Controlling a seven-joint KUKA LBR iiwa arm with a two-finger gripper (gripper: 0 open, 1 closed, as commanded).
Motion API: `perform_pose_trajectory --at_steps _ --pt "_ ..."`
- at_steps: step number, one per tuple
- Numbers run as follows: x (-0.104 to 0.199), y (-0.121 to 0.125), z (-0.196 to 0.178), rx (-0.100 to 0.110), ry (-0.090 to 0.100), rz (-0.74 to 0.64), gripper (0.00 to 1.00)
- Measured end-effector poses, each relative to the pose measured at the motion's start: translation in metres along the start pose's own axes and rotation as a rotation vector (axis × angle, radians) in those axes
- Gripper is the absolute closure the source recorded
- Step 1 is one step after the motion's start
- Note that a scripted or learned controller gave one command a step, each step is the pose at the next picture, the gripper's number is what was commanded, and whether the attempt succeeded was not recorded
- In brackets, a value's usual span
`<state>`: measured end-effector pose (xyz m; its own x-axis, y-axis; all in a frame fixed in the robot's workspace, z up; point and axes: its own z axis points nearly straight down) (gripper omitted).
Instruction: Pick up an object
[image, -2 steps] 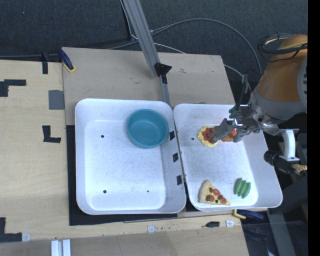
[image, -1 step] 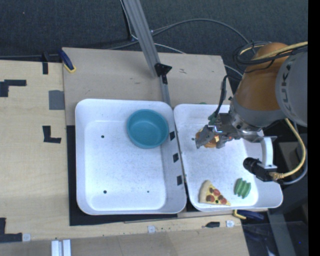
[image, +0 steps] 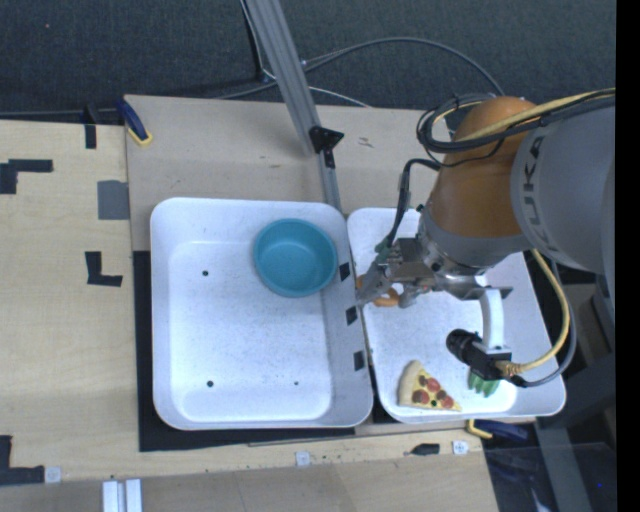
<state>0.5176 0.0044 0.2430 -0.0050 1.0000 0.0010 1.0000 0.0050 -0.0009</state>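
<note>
My gripper (image: 388, 286) hangs low over the left side of the right bin (image: 535, 400), close to the wall between the two bins. A small orange object (image: 403, 295) shows right at the gripper's tip, mostly hidden by it; I cannot tell whether it is held. A toy pizza slice (image: 427, 388) lies at the front of the right bin. Beside it a green object (image: 484, 383) peeks out from under a black part of the arm. A blue bowl (image: 294, 257) stands upright at the back right of the left bin (image: 200, 340).
The grey and orange arm (image: 500, 190) covers most of the right bin's back half. A slanted metal pole (image: 300, 90) comes down to the bins' back edge. Cables loop behind the arm.
</note>
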Motion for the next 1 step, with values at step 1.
perform_pose_trajectory --at_steps 1 --pt "0.055 -0.0125 0.0002 0.0 0.0 0.0 1.0"
